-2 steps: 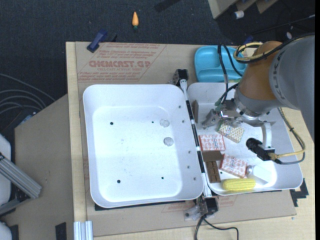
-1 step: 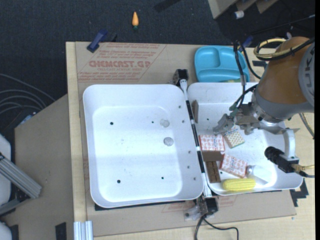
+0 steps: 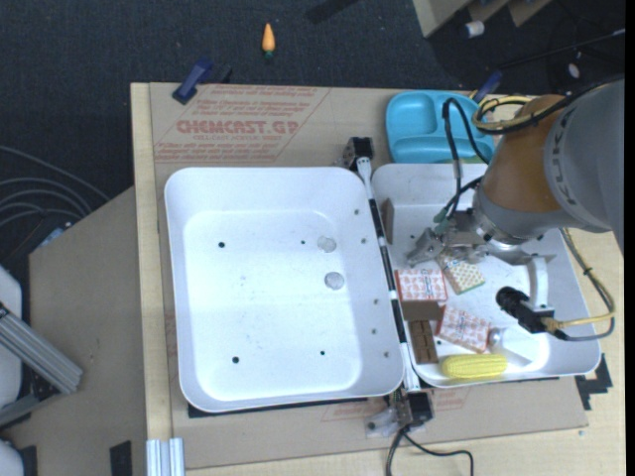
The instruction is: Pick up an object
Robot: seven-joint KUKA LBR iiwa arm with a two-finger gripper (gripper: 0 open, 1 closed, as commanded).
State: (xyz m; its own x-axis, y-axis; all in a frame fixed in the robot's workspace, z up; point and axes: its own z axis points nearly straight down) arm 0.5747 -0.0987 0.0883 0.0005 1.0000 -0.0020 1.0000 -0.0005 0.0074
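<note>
Grey arm (image 3: 585, 157): over right bin (image 3: 575, 360)
Hand (image 3: 429, 246): low over packets (image 3: 422, 286); grip state cannot be told
Yellow corn (image 3: 473, 367): near edge

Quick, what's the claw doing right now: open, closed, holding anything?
Claw: low in the right bin; whether it is open, closed or holding anything cannot be told.

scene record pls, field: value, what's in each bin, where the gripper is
left bin: shallow white plastic bin, two small grey round spots on its floor
right bin: shallow white bin with yellow corn cob, red-and-white patterned packets, brown block
arm: grey with orange band, over right bin
gripper: low over the packets; grasp cannot be told
behind bins: light blue plastic tray
</note>
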